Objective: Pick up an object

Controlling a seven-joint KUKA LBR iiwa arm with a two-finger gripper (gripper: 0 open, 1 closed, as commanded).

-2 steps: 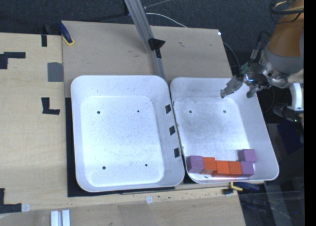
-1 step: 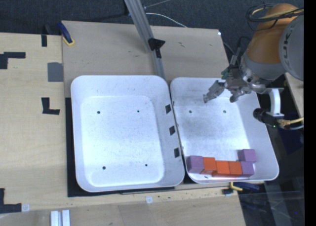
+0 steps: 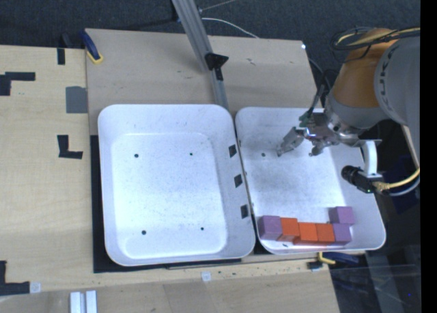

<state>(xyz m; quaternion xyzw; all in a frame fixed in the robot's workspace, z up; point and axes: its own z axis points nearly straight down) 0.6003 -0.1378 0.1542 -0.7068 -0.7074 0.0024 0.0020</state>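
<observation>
Down at the near edge of the right bin (image 3: 273, 127), the purple blocks (image 3: 270, 225) and orange blocks (image 3: 308, 231) sit packed in a row against the front wall, which looks like a tight spot for fingers to get around any single one. Further back, the gripper (image 3: 299, 145) hangs over the bin's bare upper floor, well apart from that row, fingers spread and nothing between them. Beyond it rises the arm (image 3: 369, 79), orange band showing.

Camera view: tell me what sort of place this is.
Probably a robotics lab bench set up for grasping trials: a grey arm reaching in, two shallow white bins side by side, and purple and orange blocks lined along the right bin's near wall.
</observation>
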